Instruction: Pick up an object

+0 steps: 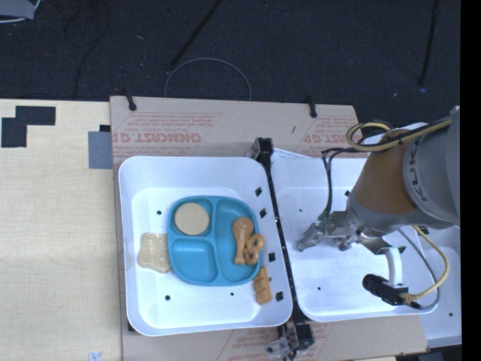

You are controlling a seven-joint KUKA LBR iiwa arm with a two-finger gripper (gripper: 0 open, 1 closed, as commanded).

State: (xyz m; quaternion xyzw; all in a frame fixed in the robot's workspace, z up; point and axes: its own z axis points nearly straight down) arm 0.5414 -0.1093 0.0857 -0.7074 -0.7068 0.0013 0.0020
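My gripper [310, 239] hangs low over the left part of the right bin [331, 307], with nothing seen in it. The objects all lie in the left bin [143, 307]. A blue divided tray [197, 265] holds a round tan biscuit [191, 218] in its upper left compartment and a brown pretzel-like piece [246, 241] in its right compartment. A pale bread-like piece [154, 252] lies against the tray's left edge. A small orange-brown chunk [262, 285] rests at the tray's lower right corner, close to the wall between the bins.
The bins' shared middle wall [275, 224] runs between the gripper and the tray. Cables and a black connector [385, 289] trail from the arm's wrist over the right bin's lower right. Cardboard [225, 130] lies under both bins.
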